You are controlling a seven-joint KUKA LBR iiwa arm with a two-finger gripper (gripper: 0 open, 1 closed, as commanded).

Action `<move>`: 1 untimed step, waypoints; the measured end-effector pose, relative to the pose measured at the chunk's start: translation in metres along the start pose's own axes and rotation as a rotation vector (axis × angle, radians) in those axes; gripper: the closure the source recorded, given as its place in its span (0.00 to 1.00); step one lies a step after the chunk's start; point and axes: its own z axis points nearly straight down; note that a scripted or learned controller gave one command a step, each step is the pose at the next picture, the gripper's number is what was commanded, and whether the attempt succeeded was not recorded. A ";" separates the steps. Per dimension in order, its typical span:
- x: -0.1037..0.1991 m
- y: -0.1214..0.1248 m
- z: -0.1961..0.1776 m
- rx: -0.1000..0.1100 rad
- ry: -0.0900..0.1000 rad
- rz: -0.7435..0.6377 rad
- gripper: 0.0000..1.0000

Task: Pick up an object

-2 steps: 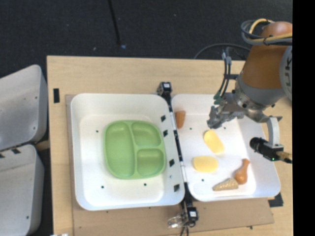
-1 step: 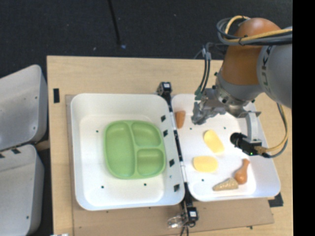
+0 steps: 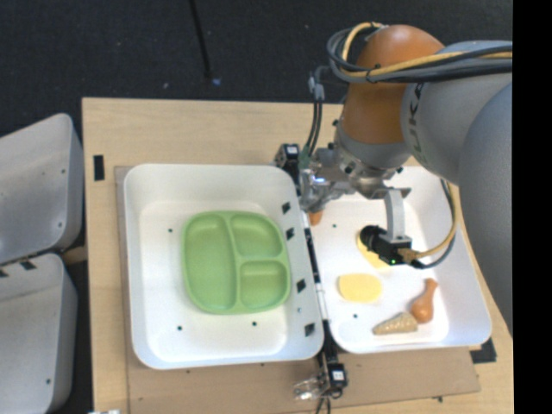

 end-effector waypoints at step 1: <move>0.051 0.030 0.002 -0.001 0.001 0.000 1.00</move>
